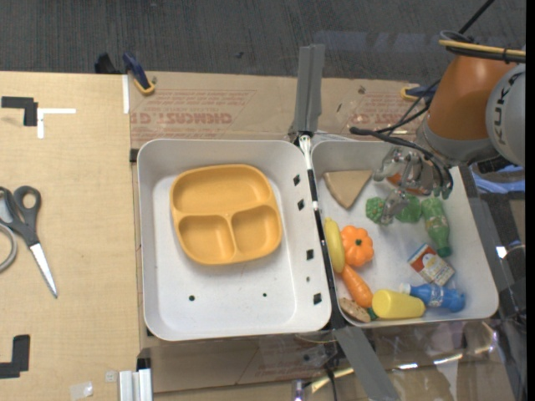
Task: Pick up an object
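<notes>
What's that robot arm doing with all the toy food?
The robot's hand is reaching down into the right bin, right over the green toy vegetable near the back. Nothing is clearly lifted yet. The other toys, like the little pumpkin, lie nearby. The yellow divided plate sits alone in the left bin.

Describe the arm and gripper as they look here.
The arm is grey with a broad, rounded orange band above the wrist and part of a dark "KUKA" lettering on its side. Thin black cables loop around the wrist. The gripper is a small bare-metal assembly, silver-grey with dark parts.
</notes>
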Robot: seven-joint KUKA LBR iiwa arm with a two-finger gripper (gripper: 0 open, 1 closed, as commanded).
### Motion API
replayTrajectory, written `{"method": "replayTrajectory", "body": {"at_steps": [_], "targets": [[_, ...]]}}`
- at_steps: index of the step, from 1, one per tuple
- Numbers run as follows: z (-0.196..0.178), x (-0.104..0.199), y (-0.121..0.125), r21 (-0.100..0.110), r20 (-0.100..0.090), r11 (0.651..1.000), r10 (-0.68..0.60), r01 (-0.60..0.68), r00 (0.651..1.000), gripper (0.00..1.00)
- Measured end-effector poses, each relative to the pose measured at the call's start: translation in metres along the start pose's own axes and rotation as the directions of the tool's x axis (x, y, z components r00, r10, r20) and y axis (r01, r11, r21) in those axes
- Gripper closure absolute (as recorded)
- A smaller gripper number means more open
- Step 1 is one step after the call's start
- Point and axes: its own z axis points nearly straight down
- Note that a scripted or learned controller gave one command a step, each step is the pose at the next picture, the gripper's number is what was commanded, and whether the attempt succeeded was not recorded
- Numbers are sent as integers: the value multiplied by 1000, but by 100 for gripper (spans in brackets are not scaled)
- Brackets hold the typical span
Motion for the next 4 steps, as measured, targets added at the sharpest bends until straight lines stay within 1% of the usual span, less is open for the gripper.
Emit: {"method": "replayTrajectory", "body": {"at_steps": [1, 2, 3, 4], "targets": [[-12, -2, 0, 2, 8, 1000, -2, 2, 1000, 100], [-12, -2, 0, 2, 8, 1000, -2, 2, 1000, 0], [-1, -13, -4, 1, 1, 993, 117, -117, 993, 0], [-13, -15, -4, 1, 10, 993, 115, -115, 993, 100]]}}
